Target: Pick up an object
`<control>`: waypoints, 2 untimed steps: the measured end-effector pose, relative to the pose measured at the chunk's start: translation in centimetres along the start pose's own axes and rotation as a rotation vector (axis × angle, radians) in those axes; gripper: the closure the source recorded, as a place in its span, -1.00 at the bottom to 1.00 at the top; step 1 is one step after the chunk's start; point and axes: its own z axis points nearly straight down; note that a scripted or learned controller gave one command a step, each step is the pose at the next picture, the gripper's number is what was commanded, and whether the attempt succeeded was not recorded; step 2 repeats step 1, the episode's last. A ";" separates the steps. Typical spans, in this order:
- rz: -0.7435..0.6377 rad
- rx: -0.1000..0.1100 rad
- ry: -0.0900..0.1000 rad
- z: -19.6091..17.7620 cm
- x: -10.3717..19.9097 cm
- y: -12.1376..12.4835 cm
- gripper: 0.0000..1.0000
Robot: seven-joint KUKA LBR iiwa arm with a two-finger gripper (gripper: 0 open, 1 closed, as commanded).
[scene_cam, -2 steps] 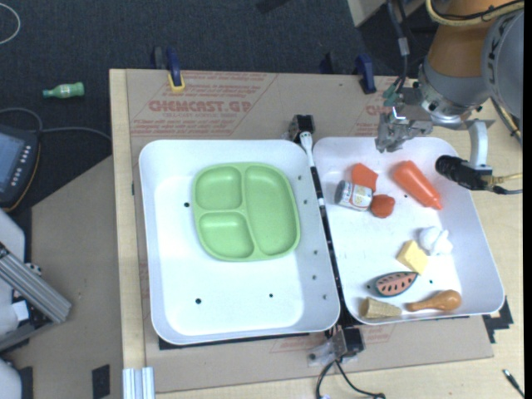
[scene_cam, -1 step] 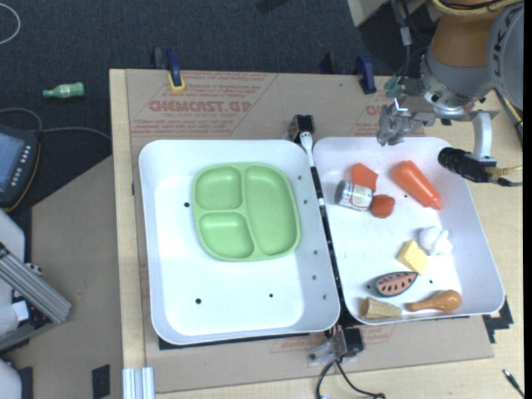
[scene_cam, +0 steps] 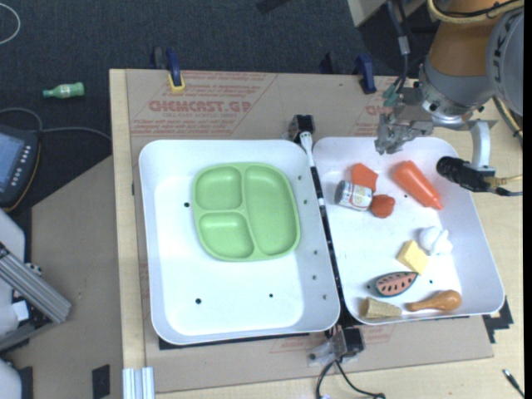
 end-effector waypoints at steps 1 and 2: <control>-0.002 -0.007 -0.002 -0.4 -0.1 1.0 1.00; -0.002 -0.007 -0.002 -0.4 -0.1 1.0 1.00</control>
